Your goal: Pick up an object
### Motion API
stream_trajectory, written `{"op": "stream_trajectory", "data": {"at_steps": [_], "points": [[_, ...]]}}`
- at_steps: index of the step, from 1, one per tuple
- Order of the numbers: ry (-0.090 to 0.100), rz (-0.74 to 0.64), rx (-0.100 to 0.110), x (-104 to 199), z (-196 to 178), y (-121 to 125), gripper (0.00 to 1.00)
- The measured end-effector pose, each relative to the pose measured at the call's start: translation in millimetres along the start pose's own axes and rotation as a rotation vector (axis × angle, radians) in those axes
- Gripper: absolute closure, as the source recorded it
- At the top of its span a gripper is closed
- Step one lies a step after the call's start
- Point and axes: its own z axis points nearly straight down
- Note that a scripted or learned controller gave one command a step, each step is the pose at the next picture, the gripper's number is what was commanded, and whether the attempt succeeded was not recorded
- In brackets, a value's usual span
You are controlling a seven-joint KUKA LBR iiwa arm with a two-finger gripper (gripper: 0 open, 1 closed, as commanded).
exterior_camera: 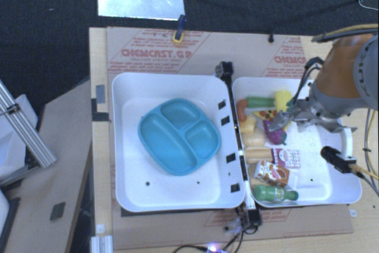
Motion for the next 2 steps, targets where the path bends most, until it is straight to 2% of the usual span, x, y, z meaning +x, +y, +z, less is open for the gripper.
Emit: {"op": "stream_trajectory", "data": {"at_steps": [1,2], "points": [[-0.003,0.001,-0.005,-0.6,42.3,1.1,0.0],[-0.003,0.0,-0.005,-0.9,31.4,1.6,1.0]]}}
